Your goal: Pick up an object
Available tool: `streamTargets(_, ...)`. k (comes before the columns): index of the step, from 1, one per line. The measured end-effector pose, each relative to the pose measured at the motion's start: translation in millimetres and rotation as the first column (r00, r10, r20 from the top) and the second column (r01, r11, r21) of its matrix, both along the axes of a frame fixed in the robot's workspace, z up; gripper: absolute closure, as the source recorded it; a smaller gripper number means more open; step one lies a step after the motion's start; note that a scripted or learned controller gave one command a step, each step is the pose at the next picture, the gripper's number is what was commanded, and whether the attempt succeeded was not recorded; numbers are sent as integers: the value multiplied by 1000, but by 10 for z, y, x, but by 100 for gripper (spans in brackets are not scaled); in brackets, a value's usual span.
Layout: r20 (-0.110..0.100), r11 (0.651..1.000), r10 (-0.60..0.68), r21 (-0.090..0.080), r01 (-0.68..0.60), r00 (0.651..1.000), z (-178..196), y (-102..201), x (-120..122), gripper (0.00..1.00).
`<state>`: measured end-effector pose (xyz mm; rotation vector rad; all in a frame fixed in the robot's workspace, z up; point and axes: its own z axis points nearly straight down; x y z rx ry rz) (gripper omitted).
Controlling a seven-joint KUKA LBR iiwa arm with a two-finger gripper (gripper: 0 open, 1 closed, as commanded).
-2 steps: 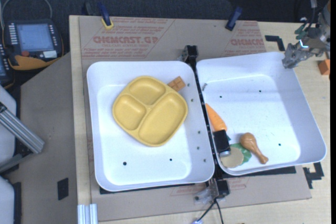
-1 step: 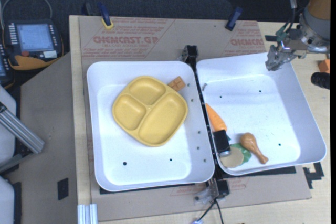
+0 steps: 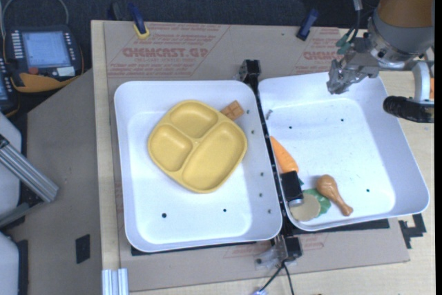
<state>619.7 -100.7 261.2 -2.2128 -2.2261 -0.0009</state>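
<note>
My gripper (image 3: pixel 337 84) hangs over the far rim of the right bin (image 3: pixel 373 148), with nothing visible in it. Well in front of it, in that bin's near left corner, lie an orange carrot (image 3: pixel 283 155), a small black block (image 3: pixel 291 186), a green round piece (image 3: pixel 309 206) and a tan toy drumstick (image 3: pixel 334 193). The left bin (image 3: pixel 138 204) holds a yellow divided plate (image 3: pixel 198 146), and a small brown block (image 3: pixel 233 110) touches the plate's far right edge.
The bins sit on a cardboard sheet (image 3: pixel 179 48) with clamps at its far edge. A black clip (image 3: pixel 250 70) joins the bins at the back. A teach pendant (image 3: pixel 43 55) rests off the bench at left.
</note>
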Motion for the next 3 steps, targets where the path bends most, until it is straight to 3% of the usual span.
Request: streamTargets(3, -2, 1000, 1, 1, -1, 1000, -349, 1726, -228, 100)
